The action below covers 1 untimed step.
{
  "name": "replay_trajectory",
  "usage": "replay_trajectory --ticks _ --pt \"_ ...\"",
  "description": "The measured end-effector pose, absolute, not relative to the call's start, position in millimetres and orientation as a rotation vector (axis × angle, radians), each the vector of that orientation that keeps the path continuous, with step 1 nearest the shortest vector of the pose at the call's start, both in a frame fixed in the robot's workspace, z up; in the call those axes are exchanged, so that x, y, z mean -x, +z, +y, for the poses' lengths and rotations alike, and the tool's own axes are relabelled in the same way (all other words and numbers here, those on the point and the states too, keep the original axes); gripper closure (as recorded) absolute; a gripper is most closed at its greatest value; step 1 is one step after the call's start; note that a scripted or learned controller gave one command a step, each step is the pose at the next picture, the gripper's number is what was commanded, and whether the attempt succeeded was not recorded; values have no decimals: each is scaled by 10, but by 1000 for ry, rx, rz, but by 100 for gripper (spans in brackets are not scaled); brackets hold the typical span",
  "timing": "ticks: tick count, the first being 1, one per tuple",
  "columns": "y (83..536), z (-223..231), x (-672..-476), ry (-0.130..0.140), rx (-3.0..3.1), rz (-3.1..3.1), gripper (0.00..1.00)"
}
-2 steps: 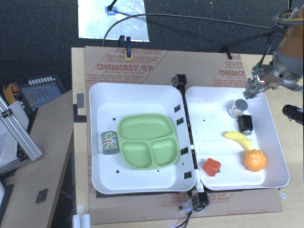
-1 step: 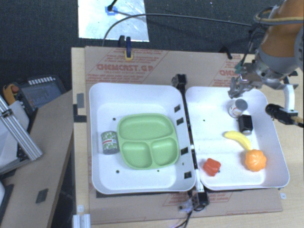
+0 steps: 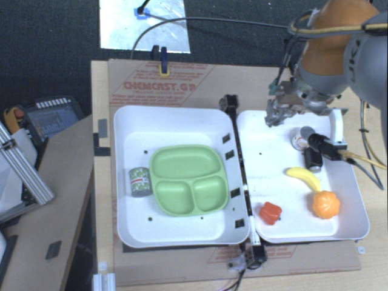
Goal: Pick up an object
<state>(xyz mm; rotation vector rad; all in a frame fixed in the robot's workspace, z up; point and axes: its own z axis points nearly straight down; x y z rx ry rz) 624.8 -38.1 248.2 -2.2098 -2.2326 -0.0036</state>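
Closest to me, at the front of the right bin (image 3: 270, 162), sits a small red pepper-like piece (image 3: 271, 212), close to the divider between the two bins. Off to its right, and well apart from it, is an orange (image 3: 326, 204). A banana (image 3: 303, 177) lies just behind the orange, its near end almost touching the fruit. All three rest on the white floor of that bin.

Across the divider, the left bin (image 3: 123, 156) holds a green divided plate (image 3: 188, 179) lying flat in the middle. A small can (image 3: 140, 181) with a green and white label is just beside the plate's left edge.

Further back in the right bin there is a small round whitish object (image 3: 299, 140), too small for me to name.

Behind and left of it, the gripper (image 3: 274, 119) hangs over the bin's far left corner, pointing down, well apart from the fruit. From where I stand I cannot tell whether it is spread or pressed together. Above it the arm (image 3: 339, 17) bulks in from the right with its orange band.

Beyond the bins, a brown printed sheet of cardboard (image 3: 163, 83) covers the bench.
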Motion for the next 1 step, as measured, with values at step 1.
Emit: replay_trajectory --ticks 1 --pt "2399 224 -6165 -3 2209 -2232 100"
